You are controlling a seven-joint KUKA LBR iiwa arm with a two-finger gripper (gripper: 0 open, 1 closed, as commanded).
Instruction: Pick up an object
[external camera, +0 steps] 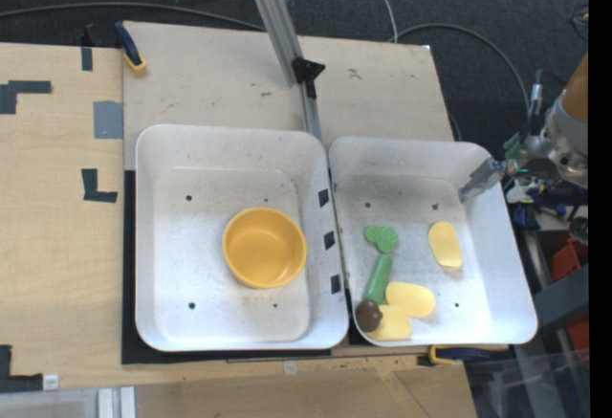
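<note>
My pincer (481, 179) hangs at the upper right rim of the right bin (507, 311), just at the edge where the wall meets the worktop (210, 72). It looks like a single grey tip pointing down and inward toward the bin floor. I cannot tell from this slant whether it is spread or closed, and I see nothing caught in it.

So the task looks barely begun: nothing is lifted, and everything I could take lies on the bin floors. Taking the right bin as my landmark, the yellow oval piece (445, 245) lies in its middle right part, nearest to my pincer, though apart from it. The green toy (380, 262) with its long stem lies left of centre. At the bin's lower edge a larger yellow piece (409, 298) rests beside the stem's foot, with a small brown ball (369, 315) touching that end and a further yellow bit (392, 326) under it, I think. Left of the right bin, the left bin (153, 244) holds a yellow bowl (265, 247) near its middle.

What is left is all of it: choosing a target, descending over it, closing and raising. By my guess the lone yellow oval is the easiest, since it lies clear of the cluster.
</note>
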